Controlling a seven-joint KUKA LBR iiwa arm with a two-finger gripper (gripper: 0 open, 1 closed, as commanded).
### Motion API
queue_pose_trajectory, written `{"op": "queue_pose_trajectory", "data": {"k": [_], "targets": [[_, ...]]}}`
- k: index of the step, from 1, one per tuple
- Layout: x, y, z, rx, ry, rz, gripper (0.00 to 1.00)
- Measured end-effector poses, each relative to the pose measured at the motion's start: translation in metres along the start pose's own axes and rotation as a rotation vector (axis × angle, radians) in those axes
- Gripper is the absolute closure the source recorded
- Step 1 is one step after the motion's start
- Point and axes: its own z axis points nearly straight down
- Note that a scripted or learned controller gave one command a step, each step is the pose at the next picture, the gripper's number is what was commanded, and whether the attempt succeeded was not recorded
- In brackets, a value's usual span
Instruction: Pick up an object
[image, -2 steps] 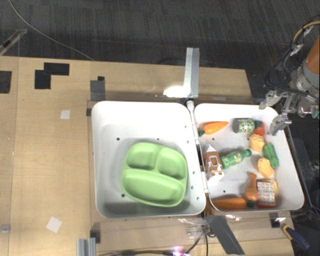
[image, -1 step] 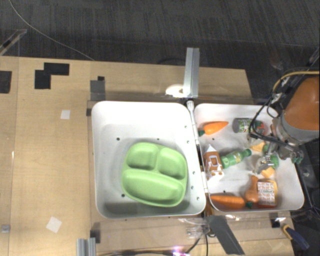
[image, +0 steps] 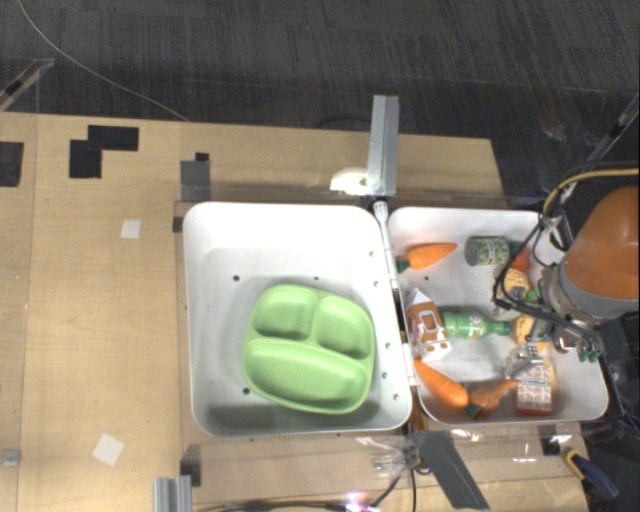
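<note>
Right bin (image: 600, 400) | claw (image: 527, 352) grip unclear | carrots (image: 442, 384), bottle (image: 478, 325), carton (image: 535, 389) crowd it

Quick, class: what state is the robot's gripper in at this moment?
Gripper: cannot be told; it sits low in the right bin among the objects.

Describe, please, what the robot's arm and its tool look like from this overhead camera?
The arm enters at the right edge as a rounded orange band above a grey wrist section. Black cables, and one yellow one, loop over its top and down its left side. Below the wrist, the tool is a cluster of dark and metallic parts, too small and cluttered here to make out in detail.
</note>
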Motion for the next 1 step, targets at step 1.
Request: {"op": "queue_pose_trajectory", "data": {"k": [1], "targets": [[-0.0061, 0.0011, -0.0145, 0.004, -0.018, -0.007, 1.0]]}}
